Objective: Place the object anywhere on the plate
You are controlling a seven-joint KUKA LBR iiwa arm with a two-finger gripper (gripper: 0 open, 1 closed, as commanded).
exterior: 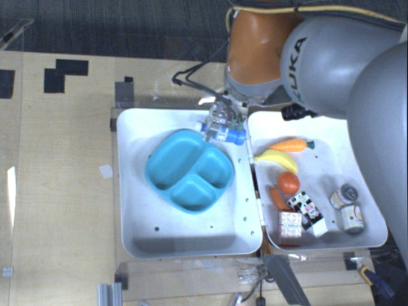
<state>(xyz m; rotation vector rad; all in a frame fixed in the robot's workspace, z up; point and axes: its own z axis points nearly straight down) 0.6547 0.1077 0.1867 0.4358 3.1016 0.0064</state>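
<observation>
Camera view, one moment, catalogue of contents. Counter [57, 190]: pale wood-tone surface, lower left of the frame, carrying two shallow white bins side by side. Left bin [185, 241], centre of the frame: holds one blue plate [190, 169], three compartments, lying flat, nothing seen resting in any compartment. Right bin [370, 228], right of centre: one toy carrot [288, 146] at its upper part; one banana [279, 160] just below it; one orange-red round fruit [288, 182] beneath that; one black-and-white patterned block [303, 204] and one small white box [290, 223] near the lower edge; two small cans [347, 208] towards the lower right. Arm: grey with an orange band, entering from the upper right. Tool [224, 125]: poised over the upper right rim of the left bin, just beyond the plate's upper right edge; a small blue item [233, 136] sits at its tip, seemingly gripped, though the item is too small and blurred to name and the fingers' spread cannot be made out. Progress, as judged: the object appears lifted and brought close to the plate but not yet over it; remaining are a short carry towards the lower left and the release.
</observation>
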